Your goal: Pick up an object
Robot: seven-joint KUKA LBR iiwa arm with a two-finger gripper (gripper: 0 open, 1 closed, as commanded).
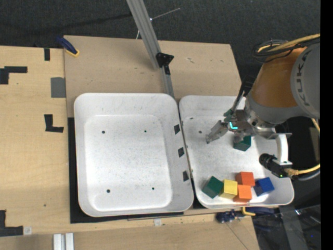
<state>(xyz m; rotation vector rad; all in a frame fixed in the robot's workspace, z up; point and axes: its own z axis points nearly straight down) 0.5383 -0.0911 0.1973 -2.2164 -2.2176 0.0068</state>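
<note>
My gripper [227,138] hangs over the middle of the right bin [200,111] with its fingers spread open. One finger [213,135] points down to the left over bare bin floor. A dark teal block [242,145] lies just under the other finger, not between the two. Along the bin's front edge sits a cluster of blocks: a green block [212,186], a yellow block [229,187], two orange blocks [245,178] [243,192] and a blue block [264,185]. Nothing is held.
The left bin [83,139] stands beside the right one, with a raised rim between them. A slanted metal pole [148,30] crosses the back of the bench. The arm's orange band [276,82] and cables fill the right side.
</note>
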